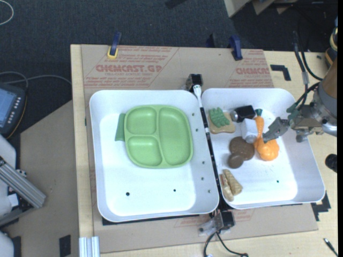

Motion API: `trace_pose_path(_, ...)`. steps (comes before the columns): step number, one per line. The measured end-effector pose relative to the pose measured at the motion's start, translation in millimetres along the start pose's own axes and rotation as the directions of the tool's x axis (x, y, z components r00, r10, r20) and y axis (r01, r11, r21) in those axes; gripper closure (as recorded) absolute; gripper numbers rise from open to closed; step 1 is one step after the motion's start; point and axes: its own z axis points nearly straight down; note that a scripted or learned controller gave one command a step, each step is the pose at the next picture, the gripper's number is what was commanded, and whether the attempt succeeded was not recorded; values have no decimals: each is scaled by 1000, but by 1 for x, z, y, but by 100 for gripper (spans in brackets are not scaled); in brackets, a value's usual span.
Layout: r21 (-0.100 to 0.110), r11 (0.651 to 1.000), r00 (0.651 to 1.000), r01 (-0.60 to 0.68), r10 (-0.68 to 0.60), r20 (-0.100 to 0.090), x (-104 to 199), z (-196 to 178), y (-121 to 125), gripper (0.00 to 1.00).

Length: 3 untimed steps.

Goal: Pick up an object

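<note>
The two-finger gripper [269, 135], jaw state unclear, hovers near the round orange plastic fruit [268, 150], probably light, smooth; grasp across its middle.

The arm [328, 108] is cut off by the right edge. The claw [273, 133] blurs against the orange toy [268, 149], so its grip cannot be judged. A green cloth [119, 127] lies mostly hidden under the green plate [158, 135].
</note>
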Motion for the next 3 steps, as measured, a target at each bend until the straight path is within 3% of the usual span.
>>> trace_pose_path(1,-11,1000,1000,3,-3,2,0,-5,2,0)
trace_pose_path(3,-5,1000,1000,2,-2,0,-2,101,-11,0)
